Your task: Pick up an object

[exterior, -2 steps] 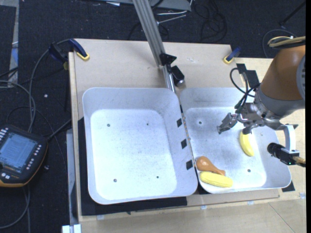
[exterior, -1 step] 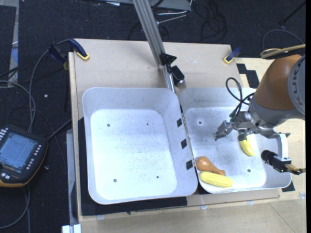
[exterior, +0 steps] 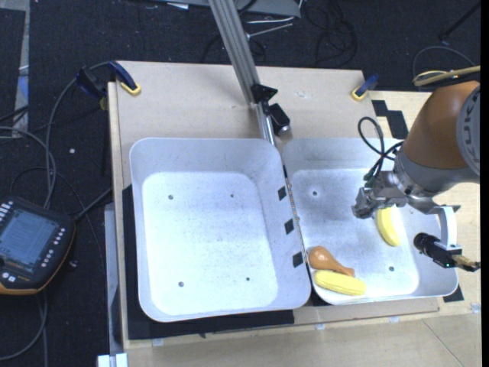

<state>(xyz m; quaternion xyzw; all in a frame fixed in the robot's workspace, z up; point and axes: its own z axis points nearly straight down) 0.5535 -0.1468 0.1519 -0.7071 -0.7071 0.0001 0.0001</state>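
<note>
Yellow corn-like piece (exterior: 340, 284) nearest, lying flat at front edge of right bin (exterior: 325, 174), touching or just beside orange-brown pear-shaped toy (exterior: 330, 259) near the divider w/ left bin (exterior: 206, 228). Prob. settled there loose, not placed; awkward spot for a grab, close to bin wall. Further back, yellow banana-like piece (exterior: 389, 225) lying toward bin's right side, directly under the gripper (exterior: 370, 202). Looks like the chosen target, since gripper sits low just at its upper end, approx. touching. Can't tell jaw state: dark finger cluster too small and blurred, so no claim of a hold. Judged as approach or grasp attempt, lift not yet done. Behind that, grey arm w/ orange band (exterior: 443, 125) reaching in from right, cable looped beside wrist. Farthest: slanted metal pole (exterior: 241, 52) rising from bench back edge.
</note>
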